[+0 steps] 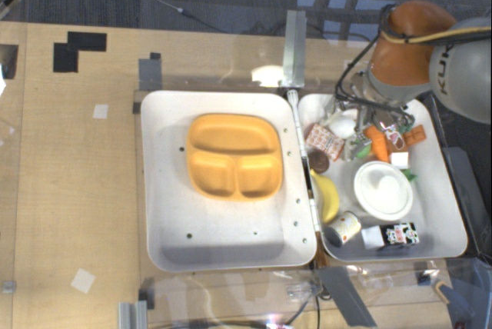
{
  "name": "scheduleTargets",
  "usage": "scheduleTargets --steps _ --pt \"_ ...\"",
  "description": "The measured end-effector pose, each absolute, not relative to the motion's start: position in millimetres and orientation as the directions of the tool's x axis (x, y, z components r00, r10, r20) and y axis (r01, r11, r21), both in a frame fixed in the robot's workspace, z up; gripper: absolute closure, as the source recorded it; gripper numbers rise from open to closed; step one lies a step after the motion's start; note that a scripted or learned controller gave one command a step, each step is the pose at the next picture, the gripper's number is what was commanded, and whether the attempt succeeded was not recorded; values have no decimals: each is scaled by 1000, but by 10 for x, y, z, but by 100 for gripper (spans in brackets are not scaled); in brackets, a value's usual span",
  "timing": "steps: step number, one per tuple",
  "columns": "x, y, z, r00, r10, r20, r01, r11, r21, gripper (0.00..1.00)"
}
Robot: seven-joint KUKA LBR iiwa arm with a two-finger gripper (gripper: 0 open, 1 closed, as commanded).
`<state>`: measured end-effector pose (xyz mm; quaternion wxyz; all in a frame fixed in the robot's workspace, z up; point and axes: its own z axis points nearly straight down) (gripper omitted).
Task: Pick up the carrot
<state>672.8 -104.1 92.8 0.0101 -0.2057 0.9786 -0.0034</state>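
Note:
The carrot (377, 142) is a short orange piece lying in the far part of the right bin (446, 212), just above a white bowl (382, 190). My gripper (372, 125) hangs straight over the carrot, under the orange wrist band (403, 43), and its lower end hides the carrot's upper part. Whether it touches the carrot is unclear. A second orange-brown piece (415, 137) lies just to the right of the carrot.
The right bin is crowded: a pink patterned packet (324, 141), a brown round item (317, 162), a banana (327, 197), a tipped white cup (347, 227), a small black-and-white box (398, 235) and a white cube (399, 160). A yellow divided plate (234, 155) sits in the left bin (165, 227).

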Motion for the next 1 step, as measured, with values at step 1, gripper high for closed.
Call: scheduleTargets --steps 1 --pt "6381 -1304 894 -950 -312 -13 -312 950 -3 0"
